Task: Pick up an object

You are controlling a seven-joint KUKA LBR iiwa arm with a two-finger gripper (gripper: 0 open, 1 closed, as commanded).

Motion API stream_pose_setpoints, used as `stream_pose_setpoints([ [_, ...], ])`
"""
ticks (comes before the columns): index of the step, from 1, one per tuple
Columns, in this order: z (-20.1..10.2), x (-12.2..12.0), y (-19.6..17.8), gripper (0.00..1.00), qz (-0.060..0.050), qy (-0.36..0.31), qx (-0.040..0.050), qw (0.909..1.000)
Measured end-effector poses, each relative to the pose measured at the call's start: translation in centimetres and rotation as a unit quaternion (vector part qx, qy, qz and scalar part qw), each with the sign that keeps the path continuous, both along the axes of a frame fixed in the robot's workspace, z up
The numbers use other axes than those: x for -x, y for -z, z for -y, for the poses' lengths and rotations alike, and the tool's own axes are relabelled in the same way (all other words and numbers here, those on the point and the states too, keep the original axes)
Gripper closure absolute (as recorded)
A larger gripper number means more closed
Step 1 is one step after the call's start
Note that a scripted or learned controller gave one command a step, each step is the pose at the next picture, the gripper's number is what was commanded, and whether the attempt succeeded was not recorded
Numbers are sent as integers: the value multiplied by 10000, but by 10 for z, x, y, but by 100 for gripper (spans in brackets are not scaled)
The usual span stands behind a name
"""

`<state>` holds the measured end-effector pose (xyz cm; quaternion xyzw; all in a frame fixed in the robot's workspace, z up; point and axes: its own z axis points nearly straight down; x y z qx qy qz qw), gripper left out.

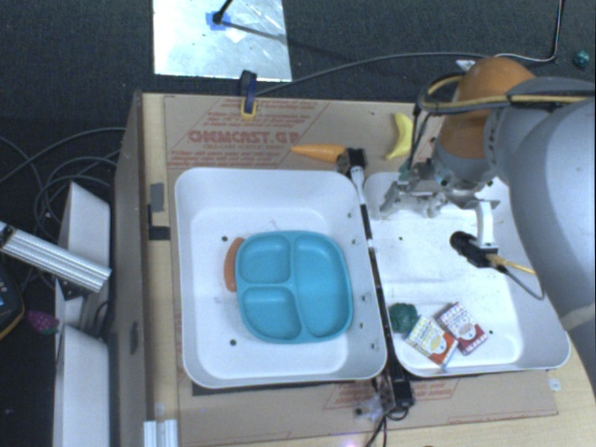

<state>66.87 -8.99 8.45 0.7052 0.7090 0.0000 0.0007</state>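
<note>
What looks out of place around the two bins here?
Two toys lie outside the bins on the board behind them: a carrot near the left bin's back rim, and a banana behind the right bin. A sausage sits wedged beside the blue plate.

My bench [233,128] carries two white bins [200,277], with a carrot [317,154] and banana [401,135] lying just left of my pincer [414,198].
</note>
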Motion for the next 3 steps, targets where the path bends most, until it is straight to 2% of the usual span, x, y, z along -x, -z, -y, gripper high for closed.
stream_pose_setpoints([
  [3,-3,0,-1,0,8,-1,2,10000],
])
